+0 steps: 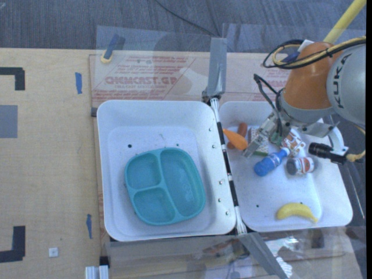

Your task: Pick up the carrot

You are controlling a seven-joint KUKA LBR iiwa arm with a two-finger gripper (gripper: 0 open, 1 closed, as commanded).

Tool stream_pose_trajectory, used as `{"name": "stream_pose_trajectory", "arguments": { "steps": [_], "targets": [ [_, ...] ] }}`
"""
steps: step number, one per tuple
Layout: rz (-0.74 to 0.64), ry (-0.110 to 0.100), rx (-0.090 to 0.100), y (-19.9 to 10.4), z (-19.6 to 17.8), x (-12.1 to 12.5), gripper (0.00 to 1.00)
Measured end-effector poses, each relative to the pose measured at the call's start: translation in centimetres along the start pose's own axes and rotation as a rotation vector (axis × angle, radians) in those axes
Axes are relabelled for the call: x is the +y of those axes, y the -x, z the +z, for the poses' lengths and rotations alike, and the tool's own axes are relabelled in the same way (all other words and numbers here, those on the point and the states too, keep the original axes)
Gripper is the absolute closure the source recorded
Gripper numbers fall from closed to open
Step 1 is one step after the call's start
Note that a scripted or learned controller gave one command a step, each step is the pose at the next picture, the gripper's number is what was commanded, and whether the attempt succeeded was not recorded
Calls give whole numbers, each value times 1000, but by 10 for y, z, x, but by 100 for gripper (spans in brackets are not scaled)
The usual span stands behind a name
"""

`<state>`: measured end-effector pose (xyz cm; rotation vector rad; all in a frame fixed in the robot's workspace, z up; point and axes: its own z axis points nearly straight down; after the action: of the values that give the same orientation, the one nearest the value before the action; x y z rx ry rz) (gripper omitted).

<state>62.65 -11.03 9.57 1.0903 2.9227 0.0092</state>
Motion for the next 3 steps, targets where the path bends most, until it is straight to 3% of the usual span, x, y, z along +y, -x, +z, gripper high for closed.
{"name": "stream_pose_trajectory", "arguments": {
  "steps": [1,2,3],
  "targets": [
    [-154,-8,3,17,1,19,0],
    [-308,-21,9,21,0,22,0],
    [-312,-7,16,22,-14,-10,0]
  ]
}}
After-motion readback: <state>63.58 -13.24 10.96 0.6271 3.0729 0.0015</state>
